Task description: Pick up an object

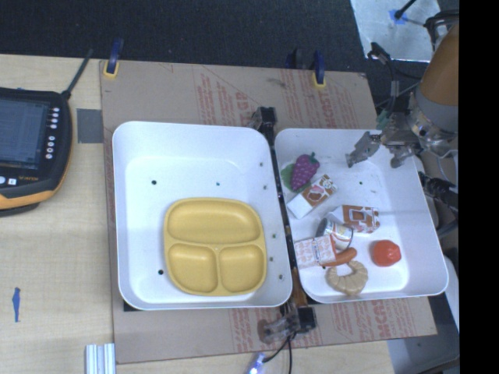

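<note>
My gripper (380,156) hangs over the far right part of the right bin (425,209), its fingers spread open with nothing between them. Several toy foods lie in that bin, to the left of and nearer than the gripper. Purple grapes (303,169) lie by the left wall, with a small carton (310,195) beside them. Toward the middle lies a brown and white packet (361,218). A red tomato (385,252), a sausage (341,259), a bagel (347,278) and a red and white packet (315,250) crowd the near end.
The left bin (156,162) holds a yellow divided plate (216,245). A black and orange tablet-like pendant (30,142) lies on the bench at far left. Cables and clamps sit at the bins' joint, far (266,118) and near (288,326).
</note>
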